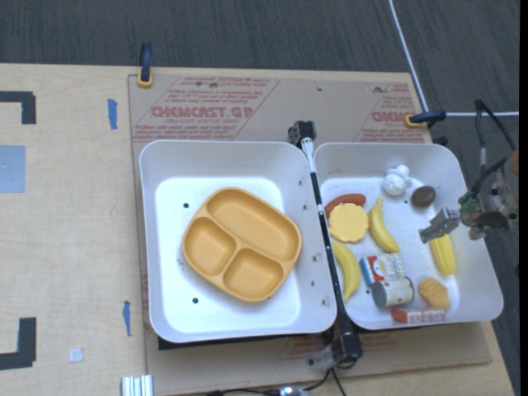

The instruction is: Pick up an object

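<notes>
A single camera looked down from above the bench at a slant, far enough back to take in both white bins whole. The left bin [153, 246] sat near the frame's centre and the right bin [478, 279] ran close to the right edge. The wooden bench top [66, 246] filled the left side, and dark carpet [247, 15] crossed the top, marking the far side. The near edge of the board under the bins lay at the bottom of the frame.
</notes>
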You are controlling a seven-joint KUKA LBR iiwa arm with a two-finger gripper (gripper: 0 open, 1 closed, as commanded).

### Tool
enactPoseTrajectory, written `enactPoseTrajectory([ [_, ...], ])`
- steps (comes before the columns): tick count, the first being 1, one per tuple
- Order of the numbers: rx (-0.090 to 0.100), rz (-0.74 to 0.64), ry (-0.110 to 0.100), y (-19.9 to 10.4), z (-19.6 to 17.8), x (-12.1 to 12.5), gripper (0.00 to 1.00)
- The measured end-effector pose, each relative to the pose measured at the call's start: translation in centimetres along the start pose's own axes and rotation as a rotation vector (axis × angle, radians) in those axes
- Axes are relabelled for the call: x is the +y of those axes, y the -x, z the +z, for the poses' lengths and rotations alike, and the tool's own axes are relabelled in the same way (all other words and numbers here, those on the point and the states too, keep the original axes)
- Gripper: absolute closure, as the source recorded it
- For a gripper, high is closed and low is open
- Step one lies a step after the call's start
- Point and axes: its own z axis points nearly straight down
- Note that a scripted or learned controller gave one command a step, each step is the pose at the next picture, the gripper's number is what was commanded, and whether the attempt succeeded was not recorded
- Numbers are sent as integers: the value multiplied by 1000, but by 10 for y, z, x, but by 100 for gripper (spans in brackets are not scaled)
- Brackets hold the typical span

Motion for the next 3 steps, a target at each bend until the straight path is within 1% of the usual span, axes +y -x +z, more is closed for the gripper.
enactPoseTrajectory([
  [1, -1, -1, 5, -43, 119, 35, 0],
  [2, -3, 0, 8, -42, 108, 36, 100],
  [3, -1, 1, 2, -5, 37, -2, 100],
])
